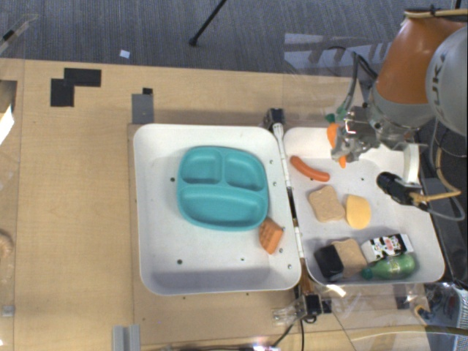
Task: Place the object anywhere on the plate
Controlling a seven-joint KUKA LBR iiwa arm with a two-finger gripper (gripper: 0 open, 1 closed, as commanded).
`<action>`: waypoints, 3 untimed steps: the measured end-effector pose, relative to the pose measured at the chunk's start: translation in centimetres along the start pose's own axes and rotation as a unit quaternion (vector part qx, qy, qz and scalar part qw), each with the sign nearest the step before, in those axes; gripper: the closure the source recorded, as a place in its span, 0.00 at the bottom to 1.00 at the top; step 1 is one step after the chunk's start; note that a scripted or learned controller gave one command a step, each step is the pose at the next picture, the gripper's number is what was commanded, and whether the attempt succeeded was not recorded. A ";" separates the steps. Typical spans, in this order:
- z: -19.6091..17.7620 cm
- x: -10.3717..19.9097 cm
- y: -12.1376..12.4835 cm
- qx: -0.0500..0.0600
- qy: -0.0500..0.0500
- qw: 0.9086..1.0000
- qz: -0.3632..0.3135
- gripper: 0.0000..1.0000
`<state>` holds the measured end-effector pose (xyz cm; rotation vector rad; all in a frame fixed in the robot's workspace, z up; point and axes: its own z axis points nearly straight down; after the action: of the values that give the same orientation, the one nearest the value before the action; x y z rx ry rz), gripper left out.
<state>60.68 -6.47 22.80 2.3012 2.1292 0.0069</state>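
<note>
The arm [431, 57] is being cut off at the 3 o'clock edge. The claw [342, 148] is being blurred, its state being left untellable.

Setting: robotics lab. Evidence: my grey arm [428, 64] with its orange band works at a wooden bench [66, 218] bearing two white bins [153, 269], black marker patches [73, 85], loose cabling [307, 313], toy food [309, 169]; grey carpet [146, 13] beyond.
</note>
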 end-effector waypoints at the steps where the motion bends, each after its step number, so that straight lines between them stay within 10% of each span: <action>1: 2.0 10.2 0.1 0.003 0.003 0.994 0.112 1.00; 2: 1.9 9.6 0.2 0.002 0.001 0.993 0.115 0.00; 3: 1.9 9.6 0.2 0.002 0.001 0.993 0.115 0.00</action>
<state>61.65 3.11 20.91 2.5348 1.8534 0.0062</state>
